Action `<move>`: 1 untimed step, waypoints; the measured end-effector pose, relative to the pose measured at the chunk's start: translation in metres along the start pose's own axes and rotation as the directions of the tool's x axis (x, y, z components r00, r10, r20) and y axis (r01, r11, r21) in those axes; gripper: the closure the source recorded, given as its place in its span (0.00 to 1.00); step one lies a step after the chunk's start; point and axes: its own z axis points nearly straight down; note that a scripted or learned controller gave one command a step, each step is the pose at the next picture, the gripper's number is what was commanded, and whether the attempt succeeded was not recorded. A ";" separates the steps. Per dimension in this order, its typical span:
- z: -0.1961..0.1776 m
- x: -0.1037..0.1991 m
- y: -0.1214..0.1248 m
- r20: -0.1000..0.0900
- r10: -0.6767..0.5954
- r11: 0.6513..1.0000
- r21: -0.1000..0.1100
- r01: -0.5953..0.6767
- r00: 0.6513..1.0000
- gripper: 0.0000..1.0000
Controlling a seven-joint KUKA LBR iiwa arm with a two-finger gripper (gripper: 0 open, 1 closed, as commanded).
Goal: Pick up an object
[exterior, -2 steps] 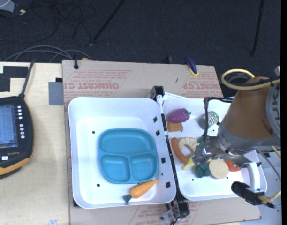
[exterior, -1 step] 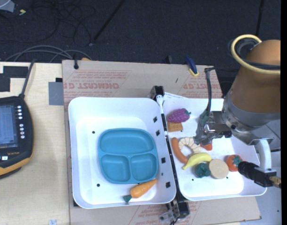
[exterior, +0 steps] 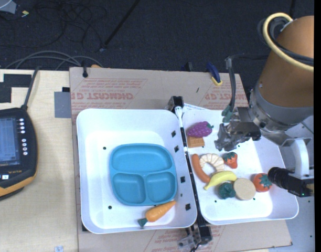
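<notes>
One gripper (exterior: 227, 140) low over right bin (exterior: 276, 206) toys, jaw state unclear; approach step, next needs descent onto shrimp (exterior: 210, 163).

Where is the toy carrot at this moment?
The toy carrot lies in the left bin, near its front right corner, just below the blue divided plate and apart from the other toy foods in the right bin.
</notes>
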 end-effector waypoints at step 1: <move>-0.016 0.076 0.000 0.000 -0.003 1.000 0.006 0.003 1.000 1.00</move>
